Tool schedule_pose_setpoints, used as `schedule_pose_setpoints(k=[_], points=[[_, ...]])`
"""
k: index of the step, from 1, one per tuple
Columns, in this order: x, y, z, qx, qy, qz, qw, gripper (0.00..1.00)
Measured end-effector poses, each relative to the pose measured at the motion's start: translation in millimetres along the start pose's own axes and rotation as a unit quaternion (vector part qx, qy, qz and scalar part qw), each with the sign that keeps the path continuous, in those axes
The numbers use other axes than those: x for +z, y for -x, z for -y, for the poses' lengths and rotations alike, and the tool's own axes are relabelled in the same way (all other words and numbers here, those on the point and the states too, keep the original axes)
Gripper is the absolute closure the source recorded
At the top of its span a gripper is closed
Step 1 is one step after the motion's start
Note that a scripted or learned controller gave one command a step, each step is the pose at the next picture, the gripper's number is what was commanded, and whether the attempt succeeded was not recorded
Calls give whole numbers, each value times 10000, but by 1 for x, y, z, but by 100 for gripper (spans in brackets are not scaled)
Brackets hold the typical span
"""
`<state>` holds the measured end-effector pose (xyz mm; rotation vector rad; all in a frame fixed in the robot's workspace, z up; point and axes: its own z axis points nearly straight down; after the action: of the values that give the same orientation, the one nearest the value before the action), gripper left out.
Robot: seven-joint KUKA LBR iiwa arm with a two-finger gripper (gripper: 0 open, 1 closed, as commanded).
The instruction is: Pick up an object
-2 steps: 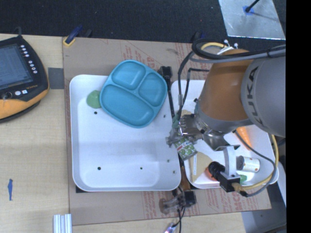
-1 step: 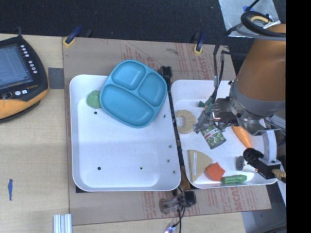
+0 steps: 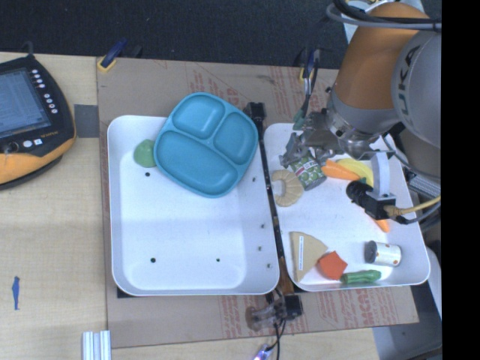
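Holding one blue tray (image 3: 206, 143), two bins (image 3: 187, 268)

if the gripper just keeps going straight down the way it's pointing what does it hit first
Most likely the small green-labelled packet lying right under the gripper in the right bin. The round tan piece sits just beside it and might be touched instead; the slanted view leaves depth uncertain.

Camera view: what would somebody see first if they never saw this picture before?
Probably the big blue divided plate, sitting at the far end of the left white bin and leaning over its rim. Next, the grey and orange robot arm coming in from the right, with its gripper low over the far left corner of the right bin. That bin holds small toys, such as an orange carrot and a green piece.
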<state>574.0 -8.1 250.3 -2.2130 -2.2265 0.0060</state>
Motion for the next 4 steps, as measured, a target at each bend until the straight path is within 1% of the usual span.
schedule_pose_setpoints(k=[1, 2, 3, 4], points=[[-6, 1, 63, 15, -1, -2, 10000, 100], [11, -54, 98, -4, -4, -1, 10000, 100], [-30, -132, 98, -1, -2, -7, 10000, 100], [-29, -67, 42, 18, 3, -2, 10000, 100]])
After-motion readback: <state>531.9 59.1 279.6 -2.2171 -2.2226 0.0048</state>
